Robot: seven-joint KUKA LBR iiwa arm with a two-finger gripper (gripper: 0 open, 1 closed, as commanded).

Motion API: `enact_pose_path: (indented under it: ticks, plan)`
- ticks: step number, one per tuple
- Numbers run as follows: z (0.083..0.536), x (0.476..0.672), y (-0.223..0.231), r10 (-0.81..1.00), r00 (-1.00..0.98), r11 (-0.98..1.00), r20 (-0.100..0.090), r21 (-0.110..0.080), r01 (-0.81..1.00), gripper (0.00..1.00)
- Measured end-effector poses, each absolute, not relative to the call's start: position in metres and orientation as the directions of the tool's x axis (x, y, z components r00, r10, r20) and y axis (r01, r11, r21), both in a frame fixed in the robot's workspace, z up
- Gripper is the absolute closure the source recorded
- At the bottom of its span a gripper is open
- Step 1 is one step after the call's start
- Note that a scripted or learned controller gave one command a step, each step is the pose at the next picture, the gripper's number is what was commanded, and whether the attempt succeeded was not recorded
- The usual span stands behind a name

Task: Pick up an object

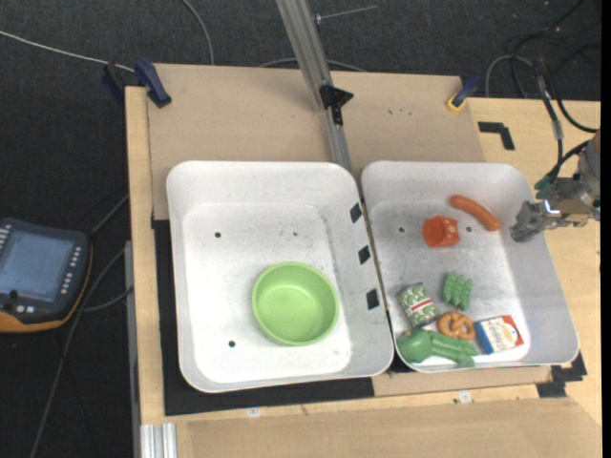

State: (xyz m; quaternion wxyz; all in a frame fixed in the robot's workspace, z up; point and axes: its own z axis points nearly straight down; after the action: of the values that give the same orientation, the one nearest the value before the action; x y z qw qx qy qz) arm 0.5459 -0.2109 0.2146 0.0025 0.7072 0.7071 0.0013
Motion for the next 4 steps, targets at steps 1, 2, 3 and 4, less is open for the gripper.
enact_pose_path:
  ticks: [1, 2, 3, 4]
  plan:
    - [0.267, 0.547, -0.211, 1.0, 0.0, 0.0, -0.001, 0.005, 1.0, 1.0]
    - [0.271, 0.556, -0.154, 1.0, -0.005, 0.005, 0.001, 0.002, 1.0, 1.0]
    - [0.268, 0.574, -0.094, 1.0, -0.006, 0.006, 0.001, 0.0, 1.0, 1.0]
    - [0.264, 0.594, -0.04, 1.0, -0.005, 0.005, 0.001, 0.0, 1.0, 1.0]
